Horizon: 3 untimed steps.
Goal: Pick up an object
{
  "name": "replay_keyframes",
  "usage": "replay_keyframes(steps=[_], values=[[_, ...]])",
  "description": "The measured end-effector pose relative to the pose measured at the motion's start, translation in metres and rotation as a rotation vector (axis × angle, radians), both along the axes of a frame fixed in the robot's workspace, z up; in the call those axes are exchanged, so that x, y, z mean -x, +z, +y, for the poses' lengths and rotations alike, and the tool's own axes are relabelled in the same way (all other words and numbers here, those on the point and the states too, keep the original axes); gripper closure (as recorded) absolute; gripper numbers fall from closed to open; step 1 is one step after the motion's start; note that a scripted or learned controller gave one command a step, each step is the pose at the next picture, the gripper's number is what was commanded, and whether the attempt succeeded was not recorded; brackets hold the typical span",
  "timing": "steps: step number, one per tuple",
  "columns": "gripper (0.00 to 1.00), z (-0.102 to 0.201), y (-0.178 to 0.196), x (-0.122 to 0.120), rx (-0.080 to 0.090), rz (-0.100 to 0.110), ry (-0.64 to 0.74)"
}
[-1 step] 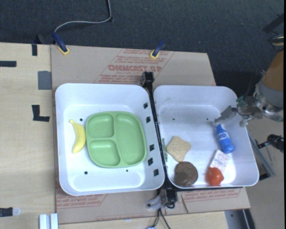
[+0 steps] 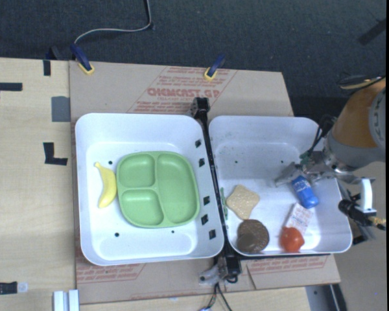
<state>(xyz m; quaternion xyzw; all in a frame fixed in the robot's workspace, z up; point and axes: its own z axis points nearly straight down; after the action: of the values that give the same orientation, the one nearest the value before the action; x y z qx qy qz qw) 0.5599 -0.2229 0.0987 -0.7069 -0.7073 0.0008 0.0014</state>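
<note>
The pincer [image 2: 297,175] sits low over the right part of the right bin [image 2: 259,129], its grey metal fingers reaching leftward from the wrist, and whether those fingers are apart or together cannot be told from this slanted view. A small blue bottle [image 2: 305,192] lies just beside and below the fingertips, tilted, and it cannot be told whether it touches them or lies between them.

Starting from the left, the wooden surface [image 2: 26,193] carries a cardboard sheet [image 2: 175,89] held by two yellow-and-blue clamps at its top edge. On that sheet the left bin [image 2: 91,131] holds a yellow banana [image 2: 106,185] lying along the left side of a green divided plate [image 2: 159,188], the two touching or nearly so. A black divider strip runs between the two bins.

In the right bin, a tan slice of bread [image 2: 242,201] lies near the left wall, and a round brown object [image 2: 253,235] rests just below it, close to the bottom rim. Further right, a small white and red packet [image 2: 299,217] lies below the blue bottle, and a red tomato-like ball [image 2: 292,240] sits just under the packet. The arm [image 2: 360,125], grey with its orange band, enters over the bin's right rim.
</note>
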Motion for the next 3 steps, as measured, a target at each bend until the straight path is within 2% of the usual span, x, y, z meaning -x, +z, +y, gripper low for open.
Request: replay_keyframes(steps=[1,2,3], values=[[0.0,0.015,-0.011,0.021,0.007,-0.011,-0.001],[0.0,0.002,-0.011,0.061,0.001,-0.011,0.001],[1.0,0.0,-0.002,0.061,0.004,-0.01,0.0]])
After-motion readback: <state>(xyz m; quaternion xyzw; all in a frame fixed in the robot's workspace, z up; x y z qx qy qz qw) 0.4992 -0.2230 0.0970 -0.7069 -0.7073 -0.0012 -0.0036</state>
